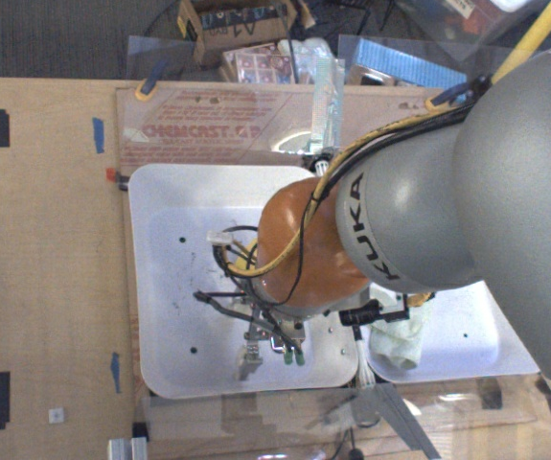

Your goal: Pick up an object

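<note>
A single grey arm (447, 180) with an orange band (299, 242) above its wrist reaches in from the right and hangs over the left of two shallow white bins. Its gripper (270, 343) points down toward the near part of the left bin (160, 257), with thin dark cables (227, 300) looping beside it. Whether the fingers are spread or pressed together cannot be told from this angle, and nothing can be made out between them.

One object is plainly visible: a pale, crumpled, soft-looking item (397, 341) lying in the near-left corner of the right bin (476, 338), just beside the wall that divides the two bins and partly under the arm. It sits apart from the gripper, on the other side of that divide. The floor of the left bin shows a few small dark holes and faint scuff marks around the gripper.

The bins rest on a light wooden surface (45, 257) marked with two black corner brackets, one grey square and a few short strips of blue tape (98, 134). A sheet of brown cardboard with faded red lettering (218, 132) lies flat behind the left bin. Beyond the surface, the room is cluttered: one open cardboard box (237, 12) on dark floor, a blue panel (395, 70), a clear plastic upright (325, 94) and a yellow hose (543, 22) running along the arm.
</note>
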`<state>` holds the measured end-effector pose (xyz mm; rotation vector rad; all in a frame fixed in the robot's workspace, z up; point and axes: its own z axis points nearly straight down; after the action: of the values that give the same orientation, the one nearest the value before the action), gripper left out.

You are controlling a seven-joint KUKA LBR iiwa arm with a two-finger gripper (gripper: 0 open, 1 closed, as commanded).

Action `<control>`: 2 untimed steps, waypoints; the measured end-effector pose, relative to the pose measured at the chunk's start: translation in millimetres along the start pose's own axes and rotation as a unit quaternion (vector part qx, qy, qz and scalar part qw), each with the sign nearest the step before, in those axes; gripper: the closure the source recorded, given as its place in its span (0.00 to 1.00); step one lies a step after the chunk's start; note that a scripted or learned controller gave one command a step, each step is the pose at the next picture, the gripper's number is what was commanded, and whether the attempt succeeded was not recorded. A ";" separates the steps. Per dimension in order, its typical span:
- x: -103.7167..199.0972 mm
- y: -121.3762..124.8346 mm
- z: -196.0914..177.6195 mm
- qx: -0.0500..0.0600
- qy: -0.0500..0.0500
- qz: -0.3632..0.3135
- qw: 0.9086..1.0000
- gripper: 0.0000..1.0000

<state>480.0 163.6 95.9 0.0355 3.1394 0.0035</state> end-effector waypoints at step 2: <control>-3.4 -1.6 -20.8 -0.003 -0.005 0.005 1.000 1.00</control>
<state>483.3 161.9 116.8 0.0509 3.1296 0.0143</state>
